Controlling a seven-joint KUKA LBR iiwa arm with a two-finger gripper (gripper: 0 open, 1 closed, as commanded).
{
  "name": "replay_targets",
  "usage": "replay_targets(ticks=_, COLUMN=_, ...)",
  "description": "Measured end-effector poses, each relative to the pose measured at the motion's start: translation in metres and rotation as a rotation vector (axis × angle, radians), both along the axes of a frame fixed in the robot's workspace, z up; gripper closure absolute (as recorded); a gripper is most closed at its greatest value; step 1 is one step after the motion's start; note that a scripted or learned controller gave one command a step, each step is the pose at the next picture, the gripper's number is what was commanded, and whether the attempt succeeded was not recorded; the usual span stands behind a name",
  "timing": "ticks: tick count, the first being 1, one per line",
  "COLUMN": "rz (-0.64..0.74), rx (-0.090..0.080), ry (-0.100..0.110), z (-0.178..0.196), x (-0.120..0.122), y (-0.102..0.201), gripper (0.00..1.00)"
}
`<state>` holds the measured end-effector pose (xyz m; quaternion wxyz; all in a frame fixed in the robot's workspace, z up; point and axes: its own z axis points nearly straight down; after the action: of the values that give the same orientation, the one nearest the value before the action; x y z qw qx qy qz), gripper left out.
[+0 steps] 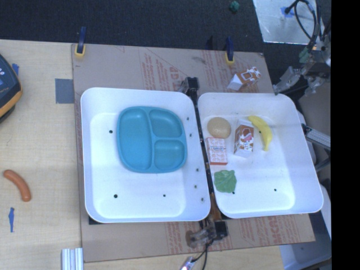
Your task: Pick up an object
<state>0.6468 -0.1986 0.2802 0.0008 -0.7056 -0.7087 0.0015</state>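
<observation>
The right bin (292, 198) holds several small items. A tan round bun (219, 127) lies near its back left, with a red and white packet (217, 151) just in front of it. A brown and white packet (244, 139) sits beside a yellow banana (262, 130). A green leafy piece (225, 180) lies near the bin's left wall. In the left bin (101, 196) a blue divided plate (152, 139) lies flat.
Another brown and white packet (244, 79) lies on the cardboard behind the right bin. An orange sausage (17, 185) rests on the bench at far left, near a dark device (8, 89). Grey hardware with cables (306, 72) stands at the back right.
</observation>
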Motion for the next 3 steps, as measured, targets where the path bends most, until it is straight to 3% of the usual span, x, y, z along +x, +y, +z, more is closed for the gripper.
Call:
replay_targets(ticks=1, rz=-0.001, rx=0.000, ry=-0.003, z=-0.170, x=-0.016, y=-0.013, gripper=0.00)
replay_targets(ticks=2, rz=0.001, rx=0.001, ry=-0.001, z=-0.188, x=0.010, y=0.015, gripper=0.00)
replay_targets(ticks=3, rz=0.001, rx=-0.001, ry=0.000, z=-0.188, x=-0.034, y=0.020, gripper=0.00)
